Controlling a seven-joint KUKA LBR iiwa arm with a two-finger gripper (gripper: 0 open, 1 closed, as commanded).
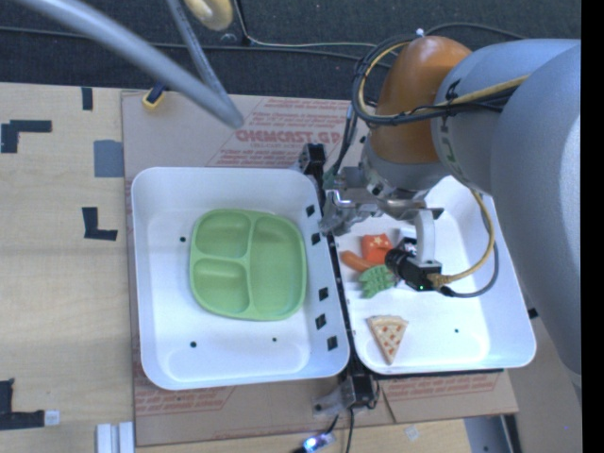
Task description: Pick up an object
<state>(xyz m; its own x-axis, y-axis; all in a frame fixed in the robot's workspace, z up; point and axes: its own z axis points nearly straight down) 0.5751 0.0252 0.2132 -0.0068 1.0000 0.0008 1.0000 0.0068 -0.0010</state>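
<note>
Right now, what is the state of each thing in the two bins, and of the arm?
Green divided plate: lying flat in the left bin, right side up, nothing in its compartments.
Pizza slice toy: lying flat in the right bin, free of the arm.
Green leafy toy: lying beside the orange piece.
Red piece: lying under the gripper.
Arm: reaching low over the right bin.

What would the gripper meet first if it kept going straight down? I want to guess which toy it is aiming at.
Probably the orange-red toy beside the carrot, directly under the gripper in the right bin. Depth is unclear; the green leafy toy lies close by.
</note>
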